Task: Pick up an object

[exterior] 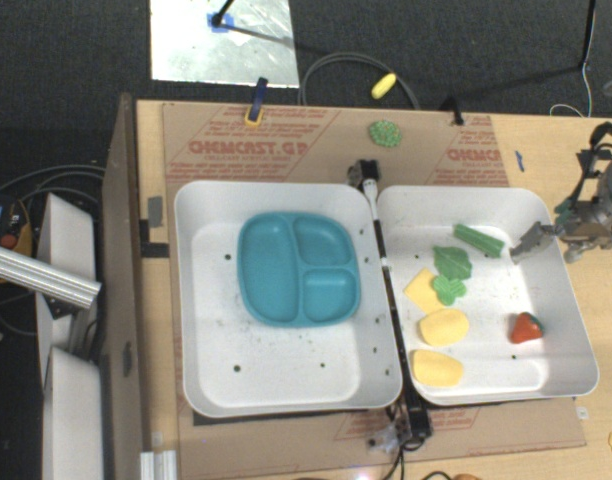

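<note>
The right bin (561, 353) holds several toy foods. A long green piece (479, 237) lies at the back, with a green leafy piece (451, 264) just in front of it. A yellow wedge (420, 288), a yellow rounded piece (444, 326) and another yellow piece (436, 369) lie along the bin's left side. A small red piece (526, 328) sits at the right. My gripper (548, 233) hangs at the bin's back right rim, right of the long green piece and apart from it, with nothing seen in its grasp.
The left bin (211, 368) bears a blue divided plate (298, 268). A black divider (384, 278) runs between the bins. On the cardboard behind lie a green round thing (385, 133) and a yellow thing (384, 86). A foil sheet (226, 28) lies on the floor.
</note>
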You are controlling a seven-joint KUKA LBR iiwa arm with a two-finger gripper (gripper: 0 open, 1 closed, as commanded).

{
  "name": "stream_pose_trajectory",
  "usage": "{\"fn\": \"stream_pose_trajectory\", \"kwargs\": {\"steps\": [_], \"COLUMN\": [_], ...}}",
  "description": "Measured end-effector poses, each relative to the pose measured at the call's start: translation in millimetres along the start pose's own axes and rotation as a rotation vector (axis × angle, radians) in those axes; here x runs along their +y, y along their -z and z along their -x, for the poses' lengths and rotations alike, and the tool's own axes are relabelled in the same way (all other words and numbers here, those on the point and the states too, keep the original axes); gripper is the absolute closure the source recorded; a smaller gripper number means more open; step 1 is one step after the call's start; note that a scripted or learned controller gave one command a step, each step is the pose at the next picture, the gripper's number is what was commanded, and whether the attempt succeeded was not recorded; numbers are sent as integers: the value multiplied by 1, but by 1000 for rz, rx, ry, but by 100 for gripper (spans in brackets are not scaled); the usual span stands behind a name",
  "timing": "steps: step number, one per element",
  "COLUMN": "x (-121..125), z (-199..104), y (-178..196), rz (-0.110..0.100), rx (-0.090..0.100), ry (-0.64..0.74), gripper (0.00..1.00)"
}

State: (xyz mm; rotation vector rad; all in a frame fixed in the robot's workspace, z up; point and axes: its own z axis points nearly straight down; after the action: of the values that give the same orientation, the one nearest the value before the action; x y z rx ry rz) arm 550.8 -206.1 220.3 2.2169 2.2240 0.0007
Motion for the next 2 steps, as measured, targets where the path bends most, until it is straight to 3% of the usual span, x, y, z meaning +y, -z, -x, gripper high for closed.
{"fn": "stream_pose_trajectory", "kwargs": {"steps": [1,2], "x": [27,2], "z": [-70,-87], "y": [-141,-137], "rz": [1,-4], "rx": [4,2], "ry": [6,0], "gripper": [0,0]}}
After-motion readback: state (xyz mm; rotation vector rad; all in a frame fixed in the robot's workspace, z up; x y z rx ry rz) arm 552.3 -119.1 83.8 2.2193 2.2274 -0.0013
